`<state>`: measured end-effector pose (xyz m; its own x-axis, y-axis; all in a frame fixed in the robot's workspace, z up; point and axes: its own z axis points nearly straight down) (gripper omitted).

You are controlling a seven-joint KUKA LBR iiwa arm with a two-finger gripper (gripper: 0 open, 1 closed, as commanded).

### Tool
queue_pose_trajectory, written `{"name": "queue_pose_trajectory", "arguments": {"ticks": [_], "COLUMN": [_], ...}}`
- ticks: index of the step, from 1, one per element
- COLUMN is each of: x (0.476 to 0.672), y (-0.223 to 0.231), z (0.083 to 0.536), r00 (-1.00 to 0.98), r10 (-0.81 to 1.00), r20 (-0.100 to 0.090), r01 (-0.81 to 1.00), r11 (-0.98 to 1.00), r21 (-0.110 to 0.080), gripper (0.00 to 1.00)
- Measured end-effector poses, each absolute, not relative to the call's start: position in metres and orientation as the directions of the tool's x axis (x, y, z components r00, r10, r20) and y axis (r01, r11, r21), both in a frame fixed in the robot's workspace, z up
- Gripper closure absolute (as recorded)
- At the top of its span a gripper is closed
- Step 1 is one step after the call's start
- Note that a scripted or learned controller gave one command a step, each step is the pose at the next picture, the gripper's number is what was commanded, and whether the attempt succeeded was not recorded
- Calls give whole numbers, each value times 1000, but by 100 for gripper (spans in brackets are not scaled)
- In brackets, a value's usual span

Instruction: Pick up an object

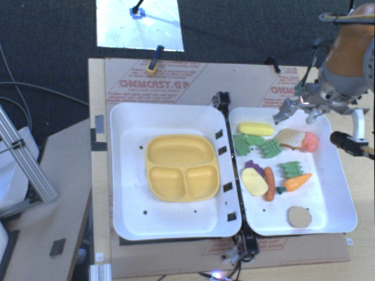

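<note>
My gripper (297, 112) hangs above the far edge of the right bin (340, 212), fingers spread open with nothing between them. Just below it lie a slice of bread (290, 137) and a salmon-red piece (310, 141). A yellow corn cob (255, 129) lies to the left of the bread, with green leafy pieces (258, 145) under it. Nearer the front are a yellow and purple piece (254, 181), a red sausage (269, 184), a carrot (297, 182) with a green piece (291, 168) above it, and a tan cookie (300, 216).
The left bin (129, 215) holds a yellow divided tray (181, 167). A black hinge strip (229, 157) runs between the bins. A black part of the arm (345, 142) juts over the right bin's right rim. A metal frame (23, 157) stands at far left.
</note>
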<state>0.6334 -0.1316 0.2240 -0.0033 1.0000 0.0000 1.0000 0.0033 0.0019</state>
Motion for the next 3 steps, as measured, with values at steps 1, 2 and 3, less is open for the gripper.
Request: {"name": "queue_pose_trajectory", "arguments": {"ticks": [1,2,3], "x": [582,522,492], "y": [-57,-106,-83], "z": [182,107,89], "r00": [-10,5,-1], "r10": [1000,1000,1000], "r20": [4,0,2], "r01": [1000,1000,1000], "r11": [10,-5,1], "r21": [-7,-10,-4], "gripper": [0,0,0]}}
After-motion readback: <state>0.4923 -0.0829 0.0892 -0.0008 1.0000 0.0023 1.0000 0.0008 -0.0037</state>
